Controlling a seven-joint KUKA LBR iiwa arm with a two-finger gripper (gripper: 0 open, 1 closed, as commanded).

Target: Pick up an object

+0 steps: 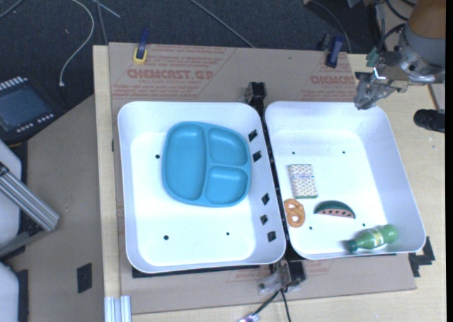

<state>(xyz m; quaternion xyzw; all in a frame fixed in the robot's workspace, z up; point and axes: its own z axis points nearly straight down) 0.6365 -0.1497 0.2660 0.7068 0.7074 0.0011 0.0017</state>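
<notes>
Nearest the camera, at the front edge of the right-hand shallow white bin (396, 172), a green plastic bottle with a pale cap (372, 238) is seen lying on its side; just behind it lie a toy watermelon slice with a dark rind (334, 209), an orange pretzel-shaped piece (294, 212) and a small patterned rectangular packet (302, 180), each apart from the others; a blue divided plastic plate (207, 163) is held in the left-hand bin (141, 193). The two-finger gripper (367, 95) is poised at the far right corner of the right bin, above its rim and well apart from every object; nothing is held in it, and whether it is spread or closed cannot be told at this size. The step is judged to be the approach; one isolated target should be chosen, the bottle or the packet being likely candidates; the gripper should be centred over it, aligned across its narrow side, and lowered straight; a graze against the bin wall near the bottle is to be avoided.
</notes>
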